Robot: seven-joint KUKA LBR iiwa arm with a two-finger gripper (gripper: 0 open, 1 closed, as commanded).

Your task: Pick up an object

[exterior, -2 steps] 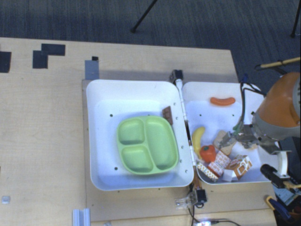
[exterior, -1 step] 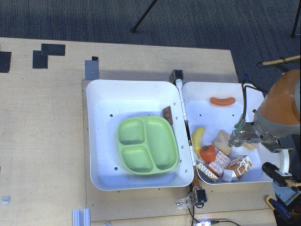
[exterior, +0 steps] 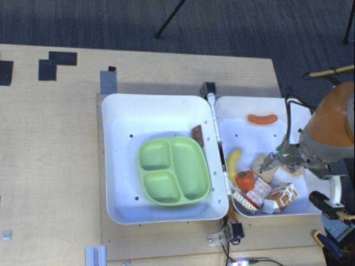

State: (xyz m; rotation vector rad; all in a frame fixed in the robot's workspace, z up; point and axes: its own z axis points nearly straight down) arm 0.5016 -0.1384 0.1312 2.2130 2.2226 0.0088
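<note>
Gripper point(exterior: 275, 162) sits low in the right bin point(exterior: 244, 123), at 3 o'clock of frame, just over a tan bread slice point(exterior: 265, 169). Can't tell its state. Banana point(exterior: 233, 162) and tomato point(exterior: 245, 180) at 9 o'clock of it, sausage point(exterior: 262, 119) at 12. Green plate point(exterior: 173, 170) in left bin point(exterior: 119, 148).

Even overhead light is washing both white bins point(exterior: 161, 107) around me, bleaching their floors to a faint blue and throwing only soft, short shadows under the green tray point(exterior: 175, 170). Everything is looking slightly soft and grainy; my own fingertips are blurring, perhaps from motion, at the right.
</note>
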